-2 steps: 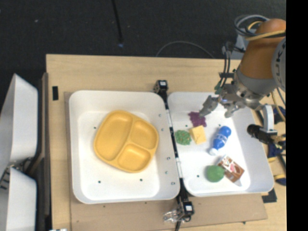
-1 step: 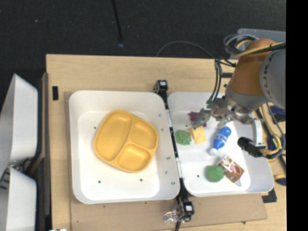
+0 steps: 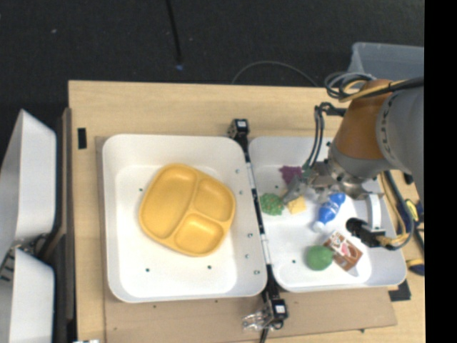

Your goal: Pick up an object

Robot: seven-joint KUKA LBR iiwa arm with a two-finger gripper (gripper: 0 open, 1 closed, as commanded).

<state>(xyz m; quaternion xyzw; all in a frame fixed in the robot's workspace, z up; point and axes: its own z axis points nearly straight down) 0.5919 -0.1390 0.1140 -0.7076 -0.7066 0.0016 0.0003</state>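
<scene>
My gripper point(image 3: 300, 186) is low in the right bin point(image 3: 285, 277), near its left part. It hangs between a purple object point(image 3: 288, 171) behind it and a small yellow piece point(image 3: 296, 206) just in front of it. A green leafy toy point(image 3: 270, 204) lies left of the yellow piece, close to the bin's left wall. A blue and white bottle point(image 3: 328, 211) lies to the gripper's right. Toward the front of the bin sit a green ball point(image 3: 319, 257) and a brown and red packet point(image 3: 345, 251). Nothing shows as held.
The left bin point(image 3: 121, 270) holds a yellow divided plate point(image 3: 187, 209). The arm's grey and orange body point(image 3: 364, 131) covers the back right of the right bin. A ridge with screws point(image 3: 255, 213) separates the two bins.
</scene>
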